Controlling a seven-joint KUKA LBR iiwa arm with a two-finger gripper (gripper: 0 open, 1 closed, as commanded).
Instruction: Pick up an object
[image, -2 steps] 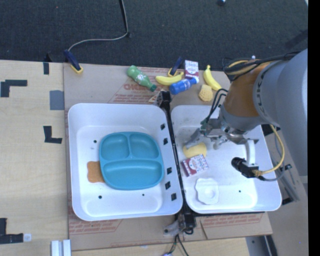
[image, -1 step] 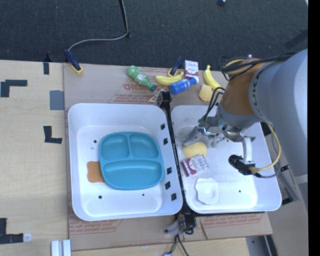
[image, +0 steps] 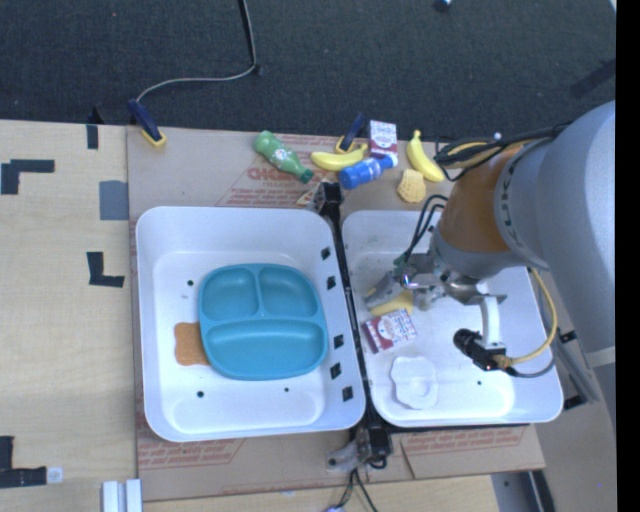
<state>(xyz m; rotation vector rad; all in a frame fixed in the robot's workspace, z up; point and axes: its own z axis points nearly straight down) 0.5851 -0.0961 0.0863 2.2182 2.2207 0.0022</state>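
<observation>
My gripper (image: 392, 290) is down in the right white bin (image: 520, 400) at centre right of the frame, touching a small yellow object (image: 398, 303); whether it is clamped or apart I cannot tell. Just below lie a red-and-white packet (image: 390, 329) and a white lump (image: 413, 381)

bins (image: 160, 330): glossy white plastic | tray (image: 263, 320): smooth blue plastic | bench (image: 60, 330): matt pale wood
</observation>
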